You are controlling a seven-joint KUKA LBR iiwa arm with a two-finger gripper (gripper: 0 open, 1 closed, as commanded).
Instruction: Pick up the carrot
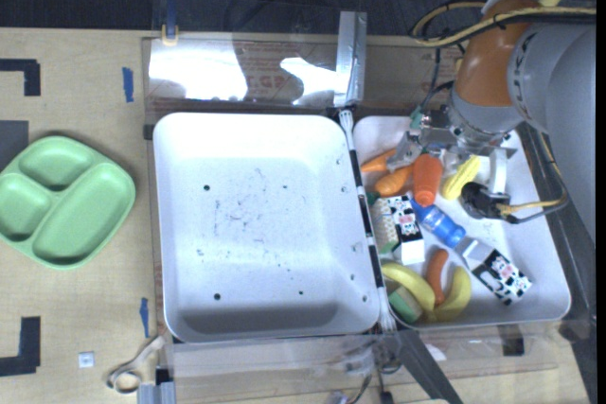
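The carrot [392, 181] is an orange tapered piece lying near the back left corner of the right bin [554, 284], among other items. A second orange piece [427, 177] lies right beside it, and a shorter orange-red piece [436, 264] sits further forward. My gripper [422, 141] hangs from the grey arm with the orange band, over the back of the right bin, just above and slightly right of the carrot. The arm's wrist hides much of the gripper. Nothing visibly sits in its grasp.
The right bin also holds a banana [428, 289], a blue bottle [443, 227], two black-and-white cartons [403, 220] [502, 275], a yellow item [461, 175] and a green item [405, 304]. The left bin [256, 222] lies alongside. A green divided plate [62, 199] rests far left.
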